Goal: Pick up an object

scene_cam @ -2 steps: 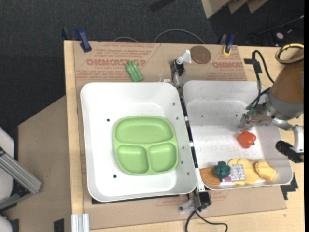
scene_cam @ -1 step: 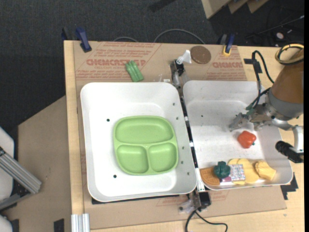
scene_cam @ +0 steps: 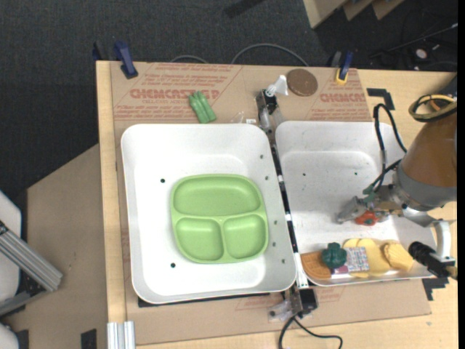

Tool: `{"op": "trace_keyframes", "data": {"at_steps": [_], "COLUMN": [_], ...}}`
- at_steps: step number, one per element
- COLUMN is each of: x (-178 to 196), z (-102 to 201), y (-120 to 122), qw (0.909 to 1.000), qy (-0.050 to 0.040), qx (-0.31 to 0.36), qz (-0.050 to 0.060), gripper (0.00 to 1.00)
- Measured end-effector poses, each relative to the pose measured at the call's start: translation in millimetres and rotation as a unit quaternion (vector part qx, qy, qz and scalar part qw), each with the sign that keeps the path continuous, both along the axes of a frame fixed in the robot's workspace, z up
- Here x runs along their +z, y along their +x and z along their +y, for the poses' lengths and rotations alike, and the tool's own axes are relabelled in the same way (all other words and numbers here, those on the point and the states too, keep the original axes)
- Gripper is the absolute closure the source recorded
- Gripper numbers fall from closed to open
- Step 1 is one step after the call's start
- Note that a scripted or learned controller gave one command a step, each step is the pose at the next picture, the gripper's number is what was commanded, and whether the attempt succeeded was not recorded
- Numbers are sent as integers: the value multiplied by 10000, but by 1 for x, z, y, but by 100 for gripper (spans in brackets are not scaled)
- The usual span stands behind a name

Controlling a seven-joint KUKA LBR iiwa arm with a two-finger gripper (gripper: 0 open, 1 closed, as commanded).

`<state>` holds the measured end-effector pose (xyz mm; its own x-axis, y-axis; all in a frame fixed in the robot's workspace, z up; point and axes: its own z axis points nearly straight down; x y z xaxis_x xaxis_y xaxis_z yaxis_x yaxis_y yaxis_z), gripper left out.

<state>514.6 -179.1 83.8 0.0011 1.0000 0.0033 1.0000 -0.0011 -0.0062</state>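
The gripper [scene_cam: 361, 213] is seen low in the right bin [scene_cam: 320, 144], at the frame's right; whether anything is held cannot be told. The toy pile [scene_cam: 356, 259] lies just below it, along the bin's lower edge.

The green divided tray [scene_cam: 218, 217] is occupying the centre of the left bin [scene_cam: 145, 158], leaving open floor along that bin's top and left. In the right bin [scene_cam: 320, 140], the upper half is lying open. A cluster of small objects [scene_cam: 360, 257] is crowding its lower edge, and the arm [scene_cam: 429, 166] is blocking its right side.
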Motion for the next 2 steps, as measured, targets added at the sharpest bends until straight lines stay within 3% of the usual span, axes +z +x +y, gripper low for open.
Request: {"op": "trace_keyframes", "data": {"at_steps": [1,2], "x": [11,10], "z": [-1,58], "y": [3,50], "qw": [10000,10000], "qy": [-20,-9], "qx": [0,43], "qz": [-45,-52], "gripper": [100,100]}}
